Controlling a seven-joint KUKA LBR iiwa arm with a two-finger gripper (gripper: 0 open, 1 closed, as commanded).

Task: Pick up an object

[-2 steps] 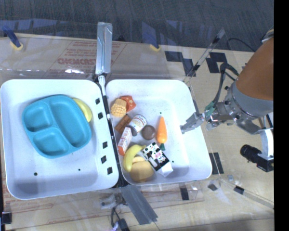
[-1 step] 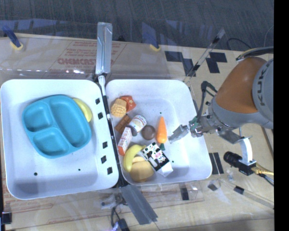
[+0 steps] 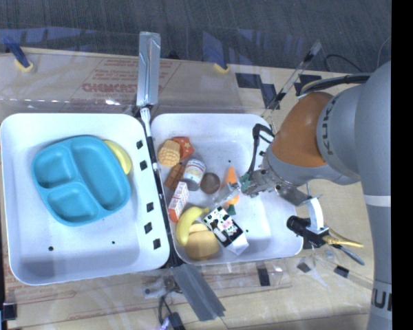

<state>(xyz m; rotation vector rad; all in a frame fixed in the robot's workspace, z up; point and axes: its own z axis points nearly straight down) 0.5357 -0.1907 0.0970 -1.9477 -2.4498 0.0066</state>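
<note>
Objects for picking are all sitting piled up in the right bin [image 3: 261, 126], mostly along its left side. Going from the top: a round waffle-looking biscuit [image 3: 168, 153] with an orange packet [image 3: 182, 145] right behind it, a small can [image 3: 194, 172], a dark brown ball [image 3: 210, 182], a little orange carrot-shaped piece [image 3: 231, 177], a red and white carton [image 3: 178, 202] lying along the divider, a yellow banana [image 3: 186, 223], a tan lump [image 3: 202, 243] at the bottom edge, and a black and white patterned box [image 3: 224, 227] leaning against them.

The arm [image 3: 310, 139] is reaching in from the right, with its orange band hanging over the right rim of that bin. The claw [image 3: 250, 183] is sitting low in the middle of the bin, just right of the carrot piece and just above the patterned box. Honestly can't tell how far open it is or whether it's got anything, the wrist is blocking it.

Over in the left bin [image 3: 27, 253], a blue divided plate [image 3: 81, 179] is lying with a yellow thing [image 3: 121, 156] tucked against its upper right edge. Both bins are sitting on the bench [image 3: 344, 205].
</note>
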